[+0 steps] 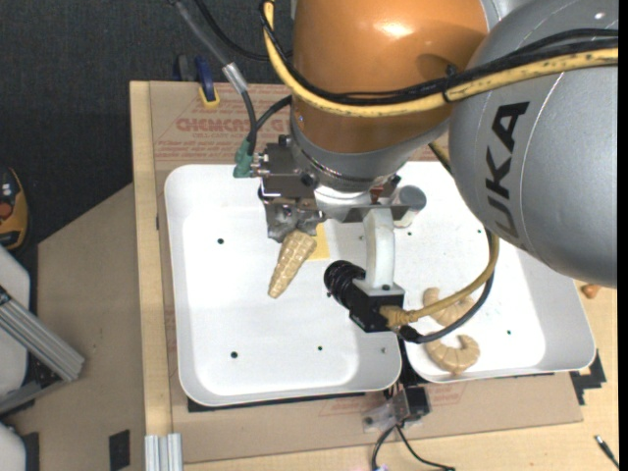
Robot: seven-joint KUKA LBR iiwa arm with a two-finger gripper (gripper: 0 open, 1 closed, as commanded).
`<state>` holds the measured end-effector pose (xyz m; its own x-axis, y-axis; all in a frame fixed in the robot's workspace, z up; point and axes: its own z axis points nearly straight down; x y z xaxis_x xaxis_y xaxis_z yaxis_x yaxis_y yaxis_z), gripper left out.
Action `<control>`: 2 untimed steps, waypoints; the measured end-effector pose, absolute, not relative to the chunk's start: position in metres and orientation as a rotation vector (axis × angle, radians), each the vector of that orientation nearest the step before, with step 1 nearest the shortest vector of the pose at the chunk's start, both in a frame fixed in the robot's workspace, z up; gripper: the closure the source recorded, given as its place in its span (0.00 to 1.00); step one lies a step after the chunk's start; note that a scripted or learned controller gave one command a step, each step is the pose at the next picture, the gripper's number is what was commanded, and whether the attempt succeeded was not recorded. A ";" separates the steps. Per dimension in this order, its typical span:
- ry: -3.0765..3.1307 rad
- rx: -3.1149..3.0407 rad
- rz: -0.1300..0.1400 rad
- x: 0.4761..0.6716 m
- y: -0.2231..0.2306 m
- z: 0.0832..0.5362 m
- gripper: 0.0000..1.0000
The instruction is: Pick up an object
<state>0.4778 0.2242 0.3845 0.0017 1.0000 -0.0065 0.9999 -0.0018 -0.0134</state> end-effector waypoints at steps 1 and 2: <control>-2.216 -2.220 0.018 0.478 0.224 0.285 1.00; -2.228 -2.224 -0.032 0.493 0.224 0.469 1.00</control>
